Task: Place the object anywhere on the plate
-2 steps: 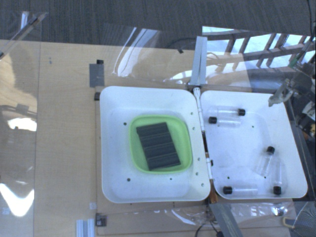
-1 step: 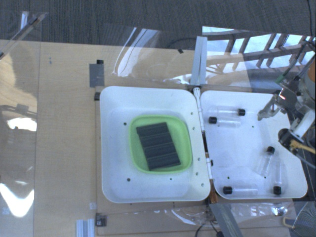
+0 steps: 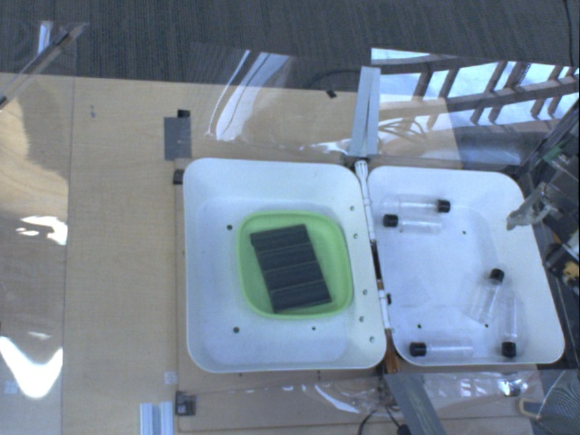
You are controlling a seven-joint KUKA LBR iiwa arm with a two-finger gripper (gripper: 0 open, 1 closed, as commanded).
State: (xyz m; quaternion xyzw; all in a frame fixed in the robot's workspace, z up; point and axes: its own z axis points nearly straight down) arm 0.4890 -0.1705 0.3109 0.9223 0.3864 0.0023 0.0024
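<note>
Sitting in the middle of the left white bin is a green plate with a square shape and soft round corners. A dark grey ribbed block lies flat on the plate, turned a little so its long side slants. It covers most of the plate's middle and touches nothing else.

The right white bin sits just beside the left one, and their edges meet. It has clear little tubes with black caps in it (they are hard to see on the white). One tube lies near the top left of that bin. One tube lies along the bottom edge. Two more lie near the bottom right corner, one slanted and one pointing up and down.

At the right edge, the arm's pincer reaches over the top right rim of the right bin. You cannot tell how its tips are set, and nothing can be seen in it.

Both bins rest on a light wooden tabletop.
</note>
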